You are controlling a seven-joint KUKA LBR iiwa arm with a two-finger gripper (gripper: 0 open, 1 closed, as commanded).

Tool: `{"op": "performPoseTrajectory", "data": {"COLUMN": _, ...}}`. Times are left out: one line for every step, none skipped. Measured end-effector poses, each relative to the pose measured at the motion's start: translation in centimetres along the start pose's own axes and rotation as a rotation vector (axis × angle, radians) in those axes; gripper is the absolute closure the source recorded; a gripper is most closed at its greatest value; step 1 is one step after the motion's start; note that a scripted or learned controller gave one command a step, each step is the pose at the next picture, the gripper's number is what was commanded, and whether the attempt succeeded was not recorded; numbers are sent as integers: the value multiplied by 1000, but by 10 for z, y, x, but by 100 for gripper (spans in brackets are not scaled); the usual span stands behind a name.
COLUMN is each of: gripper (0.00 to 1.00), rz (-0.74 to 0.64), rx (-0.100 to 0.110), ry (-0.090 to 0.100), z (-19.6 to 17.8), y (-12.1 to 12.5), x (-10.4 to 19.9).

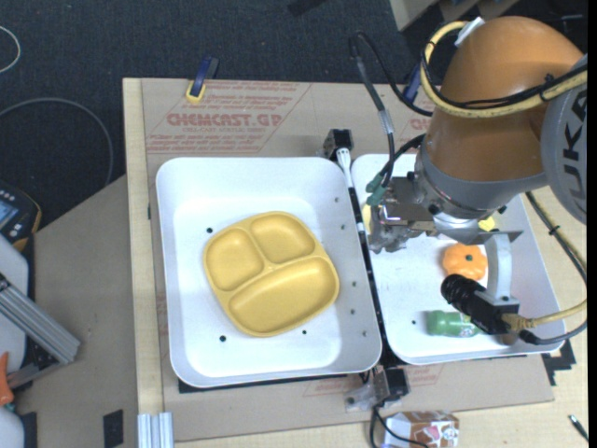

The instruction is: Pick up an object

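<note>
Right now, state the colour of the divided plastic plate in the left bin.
Yellow; the divided plastic plate shows clearly in the camera view.

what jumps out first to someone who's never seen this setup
The big orange band of the arm, hanging over the right bin, catches the eye first. Next is the yellow divided plate lying in the middle of the left bin. Below the arm in the right bin sit a small orange object and a green one.
</note>
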State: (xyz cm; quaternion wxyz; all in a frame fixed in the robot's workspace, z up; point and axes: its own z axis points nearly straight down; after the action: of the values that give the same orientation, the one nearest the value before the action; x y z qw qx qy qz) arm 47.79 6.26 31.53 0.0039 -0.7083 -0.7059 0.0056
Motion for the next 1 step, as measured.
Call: {"op": "performPoseTrajectory", "data": {"gripper": 100, "rz": -3, "rx": -20, "ry": 3, "z": -53, "y": 1, "x": -10}}
